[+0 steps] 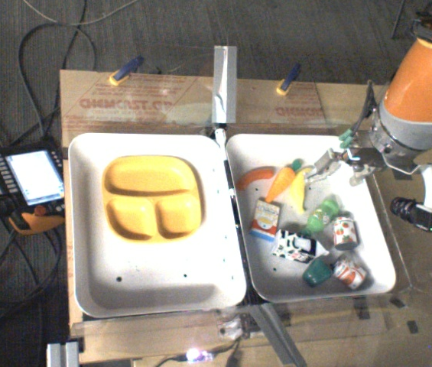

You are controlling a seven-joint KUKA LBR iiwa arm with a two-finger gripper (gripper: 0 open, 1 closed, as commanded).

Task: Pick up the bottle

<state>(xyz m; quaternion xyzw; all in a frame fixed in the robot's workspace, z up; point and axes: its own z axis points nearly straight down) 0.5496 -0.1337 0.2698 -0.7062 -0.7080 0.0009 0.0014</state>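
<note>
Right now the gripper (324,165) hangs over the upper part of the right bin (384,228), reaching in from the right, and its fingers (330,159) look parted with nothing between them. The bottle (323,215), as far as I can judge, is the pale green one lying on its side near the middle of that bin, just below and slightly left of the gripper; a darker green one (316,271) lies lower down, near the front wall.

To do this step well, the arm probably needs to come down over the middle of the bottle with the fingers set across its narrow width, not along its length. Crowding is the risk: a red-and-white can (343,232) sits just beside it on the right, a black-and-white carton (293,246) just below, and a yellow banana-like piece (298,189) and an orange carrot (280,182) just above. A slanted approach could nudge these.

Beyond that, the surface carries 2 white bins; the left bin (86,228) holds a yellow divided tray (153,197). Brown cardboard (147,102) lies behind them with 2 blue-and-yellow clamps (126,69). Cables cross the dark carpet (63,21), and a handheld pendant (24,182) lies at the left.
</note>
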